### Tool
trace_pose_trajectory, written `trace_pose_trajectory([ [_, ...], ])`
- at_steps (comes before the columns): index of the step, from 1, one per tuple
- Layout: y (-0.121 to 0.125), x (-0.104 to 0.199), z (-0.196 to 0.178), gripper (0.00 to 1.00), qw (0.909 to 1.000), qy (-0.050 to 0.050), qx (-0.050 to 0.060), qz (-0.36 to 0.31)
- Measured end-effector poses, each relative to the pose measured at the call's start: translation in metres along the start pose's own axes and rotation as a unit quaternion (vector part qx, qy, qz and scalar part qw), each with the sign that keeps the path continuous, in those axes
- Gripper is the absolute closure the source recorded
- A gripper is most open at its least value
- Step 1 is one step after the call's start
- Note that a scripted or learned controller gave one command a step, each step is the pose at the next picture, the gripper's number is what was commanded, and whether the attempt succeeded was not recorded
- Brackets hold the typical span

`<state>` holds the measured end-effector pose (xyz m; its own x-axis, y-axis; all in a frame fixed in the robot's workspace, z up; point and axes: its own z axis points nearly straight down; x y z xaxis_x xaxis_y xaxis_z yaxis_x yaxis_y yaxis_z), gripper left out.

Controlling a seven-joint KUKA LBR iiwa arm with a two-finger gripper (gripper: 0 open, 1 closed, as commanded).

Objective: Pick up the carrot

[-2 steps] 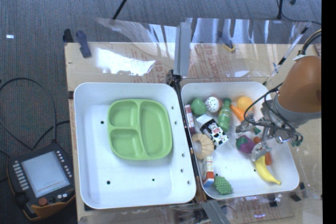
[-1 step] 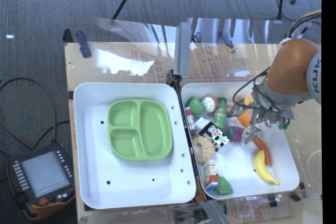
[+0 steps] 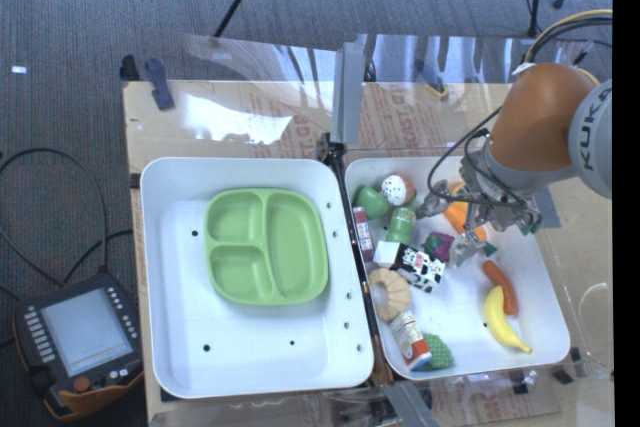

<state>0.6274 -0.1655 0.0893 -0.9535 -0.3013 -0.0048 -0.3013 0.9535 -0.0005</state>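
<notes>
The gripper sits right over the carrot. I cannot tell its state. Crowded toys nearby could make it miss.

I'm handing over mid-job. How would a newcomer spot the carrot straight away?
Look in the right bin, the crowded one, toward its upper right corner under the arm's claw. The carrot is the bright orange piece there, partly covered by the claw. The red sausage and yellow banana below it differ in colour.
</notes>
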Motion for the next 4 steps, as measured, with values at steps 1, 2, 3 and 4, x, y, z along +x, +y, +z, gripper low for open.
trace_pose_trajectory([
  [1,0.001,-0.002,-0.011,1.00,1.0000,-0.003,0.000,-0.002],
  [2,0.045,-0.019,-0.104,1.00,0.9962,-0.003,0.001,0.087],
  [3,0.069,-0.042,-0.156,1.00,0.9992,-0.001,0.000,0.039],
  [4,0.026,0.066,-0.059,1.00,0.9960,0.004,-0.003,-0.089],
])
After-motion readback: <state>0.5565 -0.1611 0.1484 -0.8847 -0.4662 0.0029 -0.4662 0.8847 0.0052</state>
